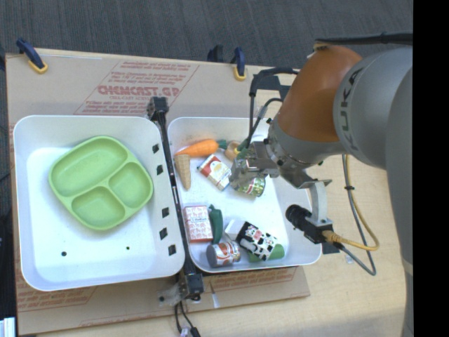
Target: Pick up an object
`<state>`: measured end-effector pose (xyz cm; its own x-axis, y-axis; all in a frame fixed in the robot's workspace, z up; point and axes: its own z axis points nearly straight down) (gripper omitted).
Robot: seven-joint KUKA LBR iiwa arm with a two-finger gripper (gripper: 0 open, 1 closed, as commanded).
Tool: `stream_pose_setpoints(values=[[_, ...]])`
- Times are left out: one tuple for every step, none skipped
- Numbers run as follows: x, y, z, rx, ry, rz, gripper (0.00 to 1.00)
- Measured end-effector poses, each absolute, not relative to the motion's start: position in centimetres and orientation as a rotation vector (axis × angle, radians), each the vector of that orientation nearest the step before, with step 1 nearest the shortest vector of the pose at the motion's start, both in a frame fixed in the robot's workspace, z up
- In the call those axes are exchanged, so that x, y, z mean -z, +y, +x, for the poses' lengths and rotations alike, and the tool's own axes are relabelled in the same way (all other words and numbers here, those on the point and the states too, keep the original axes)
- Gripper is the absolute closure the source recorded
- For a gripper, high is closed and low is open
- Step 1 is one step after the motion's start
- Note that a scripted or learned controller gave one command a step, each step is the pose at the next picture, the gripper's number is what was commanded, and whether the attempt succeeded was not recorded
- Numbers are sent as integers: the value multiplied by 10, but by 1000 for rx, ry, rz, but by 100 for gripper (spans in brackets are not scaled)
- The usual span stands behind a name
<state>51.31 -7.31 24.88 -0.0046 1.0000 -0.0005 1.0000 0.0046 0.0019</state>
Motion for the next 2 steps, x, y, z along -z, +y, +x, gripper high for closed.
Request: stream_pose_setpoints(values=[[-245,-29,477,1,2229,2214,100],[-212,-21,546,3,2231,2213,100]])
